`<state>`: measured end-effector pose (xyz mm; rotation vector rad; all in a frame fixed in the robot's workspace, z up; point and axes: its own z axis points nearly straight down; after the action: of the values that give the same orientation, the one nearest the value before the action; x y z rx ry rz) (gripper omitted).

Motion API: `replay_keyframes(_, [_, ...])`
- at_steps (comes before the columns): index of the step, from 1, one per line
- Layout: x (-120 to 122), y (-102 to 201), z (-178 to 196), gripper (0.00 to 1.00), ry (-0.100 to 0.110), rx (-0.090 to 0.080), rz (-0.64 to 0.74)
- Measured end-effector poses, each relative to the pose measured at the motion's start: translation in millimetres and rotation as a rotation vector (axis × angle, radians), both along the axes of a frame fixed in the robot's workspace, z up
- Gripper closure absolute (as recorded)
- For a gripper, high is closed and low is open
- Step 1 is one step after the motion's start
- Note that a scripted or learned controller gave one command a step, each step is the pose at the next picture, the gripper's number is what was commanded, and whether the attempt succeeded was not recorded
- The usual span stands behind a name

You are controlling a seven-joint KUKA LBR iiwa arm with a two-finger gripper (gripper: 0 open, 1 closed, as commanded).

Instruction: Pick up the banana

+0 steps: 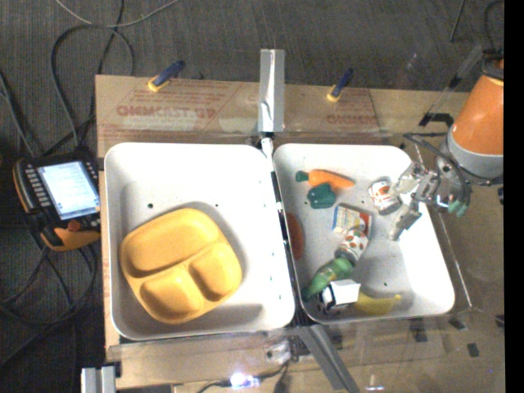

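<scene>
Jaws (407, 211) hang over the right white bin's (434, 289) right side, fingers apart with nothing between them, well apart from the yellow banana (378, 303) lying at that bin's near edge beside a small white box (344, 291) and a green bottle (327, 276). Farther back sit a printed carton (350, 219) and an orange carrot (332, 178); left bin (123, 166) holds a yellow three-compartment plastic tray (181, 263).

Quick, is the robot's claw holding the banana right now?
Gripper: no banana in it; it sits over the right bin's upper right. The banana lies by that bin's front edge, well away.
</scene>
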<state>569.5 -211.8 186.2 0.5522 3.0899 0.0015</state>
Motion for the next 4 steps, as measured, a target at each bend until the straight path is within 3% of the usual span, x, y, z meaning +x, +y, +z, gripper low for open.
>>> replay_keyframes(1, [0,0,0,0.0,0.0,0.0,0.0])
replay_keyframes(2, [-32,-10,94,0.0,-0.003,0.0,0.014])
replay_keyframes(3, [-62,84,14,0.0,0.003,0.002,0.011])
replay_keyframes(4, [-35,174,-2,0.0,0.001,0.001,0.393])
